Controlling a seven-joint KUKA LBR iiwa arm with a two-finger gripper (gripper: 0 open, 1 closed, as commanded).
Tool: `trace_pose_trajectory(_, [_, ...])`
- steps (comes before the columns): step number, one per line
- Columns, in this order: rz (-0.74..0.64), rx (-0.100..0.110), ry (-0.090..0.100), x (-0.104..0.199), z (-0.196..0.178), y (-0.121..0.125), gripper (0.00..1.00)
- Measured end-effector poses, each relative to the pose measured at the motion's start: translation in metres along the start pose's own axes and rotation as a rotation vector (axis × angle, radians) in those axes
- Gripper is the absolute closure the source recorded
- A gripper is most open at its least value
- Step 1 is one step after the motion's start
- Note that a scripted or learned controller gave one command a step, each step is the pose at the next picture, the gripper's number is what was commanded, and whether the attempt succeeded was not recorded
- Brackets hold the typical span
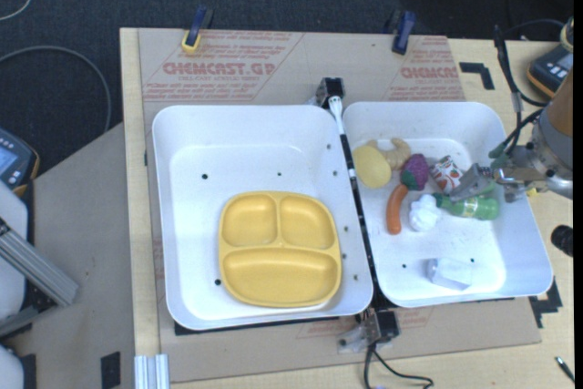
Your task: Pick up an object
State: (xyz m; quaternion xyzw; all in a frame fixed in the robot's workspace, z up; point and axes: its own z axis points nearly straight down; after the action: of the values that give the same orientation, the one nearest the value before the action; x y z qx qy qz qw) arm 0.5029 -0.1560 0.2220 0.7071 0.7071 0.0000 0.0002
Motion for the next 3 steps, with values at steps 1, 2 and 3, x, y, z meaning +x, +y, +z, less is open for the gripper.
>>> trace_pose_trajectory(1, [-0.004,0.014,0.007,0.062,0.124,-0.017,0.00])
trace_pose_trajectory(2, [-0.002,-0.003,-0.001,0.058,0.138,0.026,0.00])
trace_pose_trajectory(3, [0.001,-0.005,-0.002,0.058,0.127,0.025,1.00])
